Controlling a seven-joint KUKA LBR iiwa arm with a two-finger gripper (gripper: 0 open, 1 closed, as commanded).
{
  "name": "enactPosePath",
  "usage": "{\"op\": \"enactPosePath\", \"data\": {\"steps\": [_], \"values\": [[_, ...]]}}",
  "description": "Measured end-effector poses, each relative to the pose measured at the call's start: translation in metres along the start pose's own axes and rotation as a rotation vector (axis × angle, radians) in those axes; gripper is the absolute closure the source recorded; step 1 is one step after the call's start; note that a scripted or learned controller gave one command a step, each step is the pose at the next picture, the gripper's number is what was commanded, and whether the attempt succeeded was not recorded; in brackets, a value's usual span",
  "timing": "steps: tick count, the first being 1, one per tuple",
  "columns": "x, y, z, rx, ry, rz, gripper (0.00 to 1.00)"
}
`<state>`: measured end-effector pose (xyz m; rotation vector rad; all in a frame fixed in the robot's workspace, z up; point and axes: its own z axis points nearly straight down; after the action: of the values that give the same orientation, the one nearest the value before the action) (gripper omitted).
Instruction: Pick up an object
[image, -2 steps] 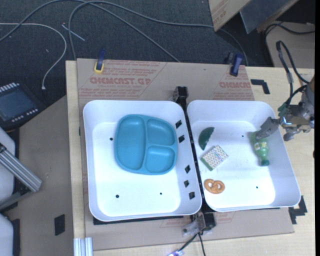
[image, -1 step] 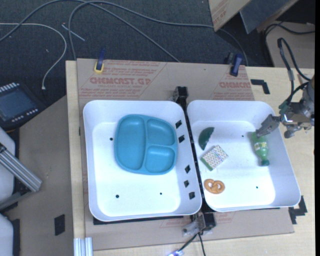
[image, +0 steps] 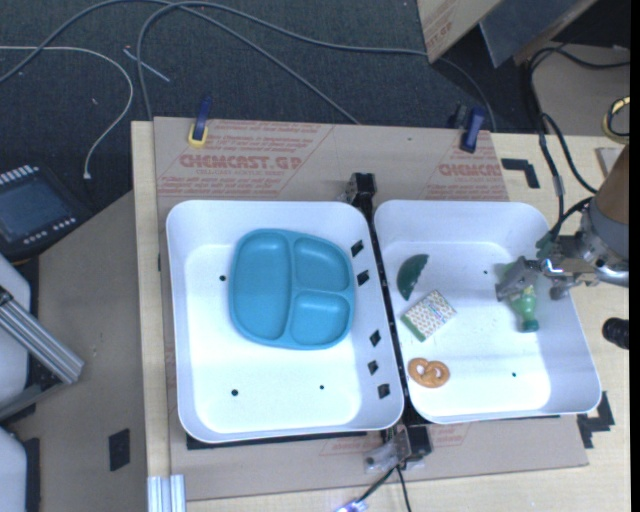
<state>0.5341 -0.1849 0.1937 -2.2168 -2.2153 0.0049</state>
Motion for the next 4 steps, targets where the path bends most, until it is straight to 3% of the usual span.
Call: {"op": "enactPosePath", "data": {"steps": [2, 3, 4], "values": [[0.005, 0.005, 0.112, -0.002, 0.0, -0.001, 0.0], [0.005, 0.006, 0.098, -0.008, -0.002, 0.0, 1.0], [0.004, 0.015, 0.05, -0.014, -0.005, -0.002, 1.0]]}}
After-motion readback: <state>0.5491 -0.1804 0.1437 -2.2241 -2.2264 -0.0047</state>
